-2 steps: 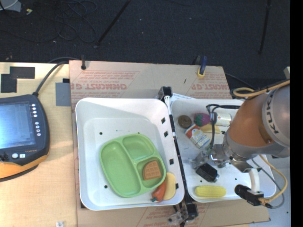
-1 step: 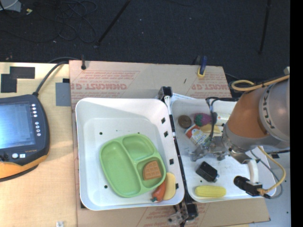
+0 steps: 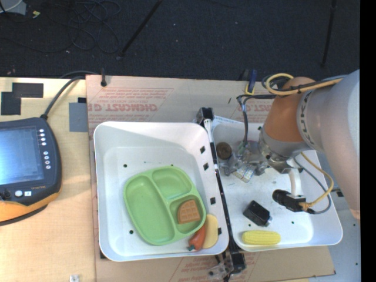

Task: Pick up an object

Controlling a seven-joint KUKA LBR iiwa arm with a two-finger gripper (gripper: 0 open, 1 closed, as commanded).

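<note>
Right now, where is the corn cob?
The corn cob lies in the right bin, near its front edge, just below the small black block.

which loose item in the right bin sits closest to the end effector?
The small brown round piece, at the bin's upper left, just left of the end effector. The black block and yellow corn lie lower, farther off.

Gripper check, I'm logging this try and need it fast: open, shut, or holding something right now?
Gripper: cannot be told; it is low in the right bin, near the small brown round object.
</note>
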